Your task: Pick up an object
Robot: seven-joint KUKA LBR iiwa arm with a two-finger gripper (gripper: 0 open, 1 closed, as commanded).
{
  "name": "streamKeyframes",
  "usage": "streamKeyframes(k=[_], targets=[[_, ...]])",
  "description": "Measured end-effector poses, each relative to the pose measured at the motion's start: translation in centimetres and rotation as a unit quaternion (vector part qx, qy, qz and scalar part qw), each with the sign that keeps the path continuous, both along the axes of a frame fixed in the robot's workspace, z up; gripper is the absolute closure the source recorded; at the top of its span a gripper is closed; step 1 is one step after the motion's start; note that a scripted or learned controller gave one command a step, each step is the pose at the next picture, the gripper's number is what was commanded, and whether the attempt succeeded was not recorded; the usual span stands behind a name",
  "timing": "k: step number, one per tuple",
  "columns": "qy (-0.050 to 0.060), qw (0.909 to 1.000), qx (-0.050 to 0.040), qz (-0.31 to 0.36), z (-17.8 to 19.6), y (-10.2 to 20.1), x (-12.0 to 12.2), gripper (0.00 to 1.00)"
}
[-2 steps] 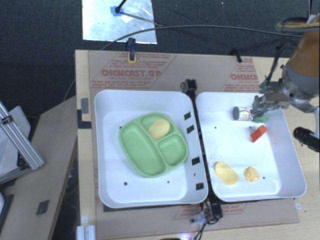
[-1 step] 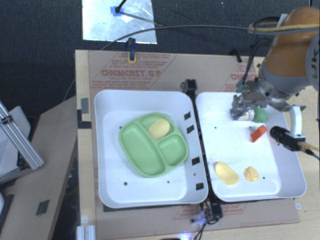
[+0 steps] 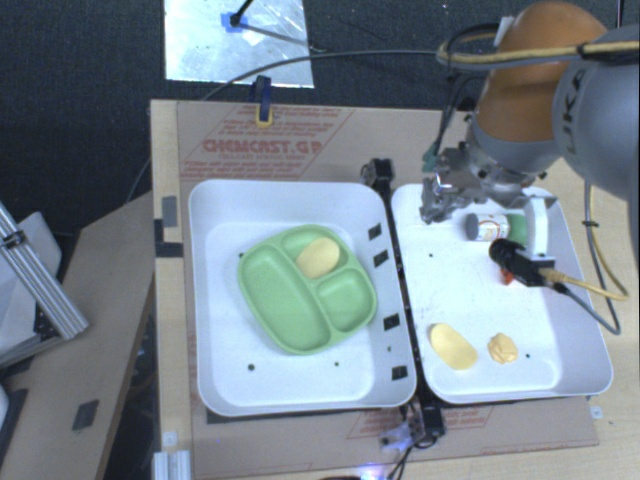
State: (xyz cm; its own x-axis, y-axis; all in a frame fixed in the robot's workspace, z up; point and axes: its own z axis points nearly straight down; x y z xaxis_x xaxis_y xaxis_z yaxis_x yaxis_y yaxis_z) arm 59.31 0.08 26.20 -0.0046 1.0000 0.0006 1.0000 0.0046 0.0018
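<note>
Yellow objects [image 3: 453, 347] in right white bin [image 3: 575, 368] — cardboard-covered bench [image 3: 290, 138].

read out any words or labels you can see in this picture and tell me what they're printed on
"CHEMCAST GP" in red, on the brown board under the bins.
Smaller red lines above and below that name: too blurred to read.
More red print on the board's front edge: too blurred to read.
Part of "KUKA" in dark letters on the grey arm; just the "UK" is clear.
Label on the small cylinder in the right bin: too small to read.
</note>
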Motion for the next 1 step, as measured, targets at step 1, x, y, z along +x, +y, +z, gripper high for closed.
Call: streamKeyframes(k=[1], targets=[[0.0,1.0,0.0002,0.002,-1.98,4.81,2.03,1.0]])
